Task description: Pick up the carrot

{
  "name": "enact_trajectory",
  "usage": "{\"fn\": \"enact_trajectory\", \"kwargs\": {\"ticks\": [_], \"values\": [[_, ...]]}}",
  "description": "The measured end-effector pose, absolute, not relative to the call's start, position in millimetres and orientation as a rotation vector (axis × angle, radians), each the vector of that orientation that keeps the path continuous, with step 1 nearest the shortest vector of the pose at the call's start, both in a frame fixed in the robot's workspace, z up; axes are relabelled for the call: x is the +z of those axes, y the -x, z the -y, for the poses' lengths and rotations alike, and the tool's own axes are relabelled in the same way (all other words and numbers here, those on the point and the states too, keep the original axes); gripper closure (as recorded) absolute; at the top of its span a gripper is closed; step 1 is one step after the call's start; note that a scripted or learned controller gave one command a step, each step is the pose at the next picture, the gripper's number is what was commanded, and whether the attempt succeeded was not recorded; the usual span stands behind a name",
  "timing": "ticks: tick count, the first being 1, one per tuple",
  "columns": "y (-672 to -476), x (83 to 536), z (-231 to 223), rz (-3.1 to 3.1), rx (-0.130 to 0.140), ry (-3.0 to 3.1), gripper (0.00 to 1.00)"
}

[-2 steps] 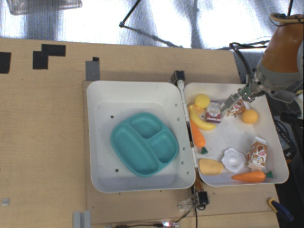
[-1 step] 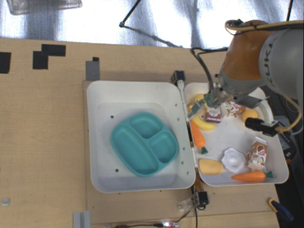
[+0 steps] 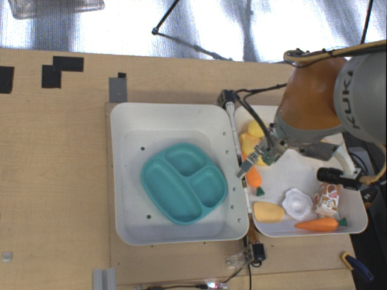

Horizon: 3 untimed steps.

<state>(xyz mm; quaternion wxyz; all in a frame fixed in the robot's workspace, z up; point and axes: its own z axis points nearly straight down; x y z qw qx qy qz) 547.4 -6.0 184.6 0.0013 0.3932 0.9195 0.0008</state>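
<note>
Tool (image 3: 249, 164), grip state unclear, above small carrot (image 3: 254, 179) in right bin (image 3: 357, 225); teal plate (image 3: 184, 182) in left bin (image 3: 124, 180).

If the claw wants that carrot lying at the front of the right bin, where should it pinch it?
Probably across the thick orange middle of the carrot, coming straight down from above. It lies flat and lengthwise along the bin's front wall, green top to the right, so the fingers should close across its narrow width. The white cup and small carton crowd it from behind.
</note>
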Motion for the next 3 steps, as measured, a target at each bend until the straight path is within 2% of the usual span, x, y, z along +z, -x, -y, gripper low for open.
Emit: {"fn": "enact_trajectory", "kwargs": {"ticks": [3], "values": [[-547.4,184.5,6.0,-2.886,0.002,-1.235,0.00]]}}
